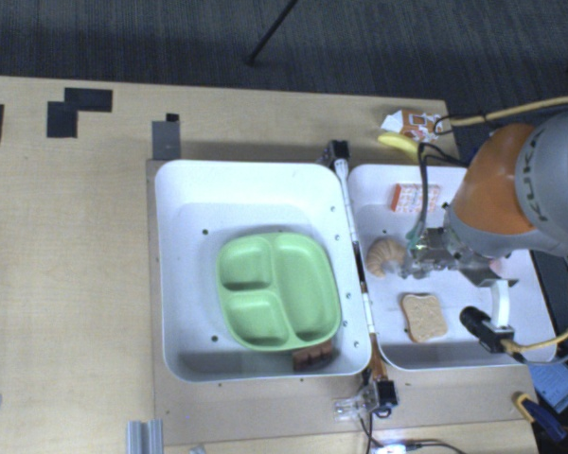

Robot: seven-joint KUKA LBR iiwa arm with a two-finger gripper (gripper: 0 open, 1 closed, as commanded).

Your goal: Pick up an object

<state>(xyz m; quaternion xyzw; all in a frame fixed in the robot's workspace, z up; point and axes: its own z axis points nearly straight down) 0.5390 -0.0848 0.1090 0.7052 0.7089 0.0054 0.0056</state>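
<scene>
In the right bin my gripper hangs low, just right of a tan, rounded bread roll. Whether it touches the roll I cannot tell. A slice of toast lies flat just below the gripper. An orange and white carton rests near the bin's far wall, above the gripper. The arm's grey body and orange band cover the right part of this bin.
The left bin holds a green divided plate, with a small brown item tucked under its near edge. A yellow banana-like piece and a small packet lie on the bench beyond the right bin.
</scene>
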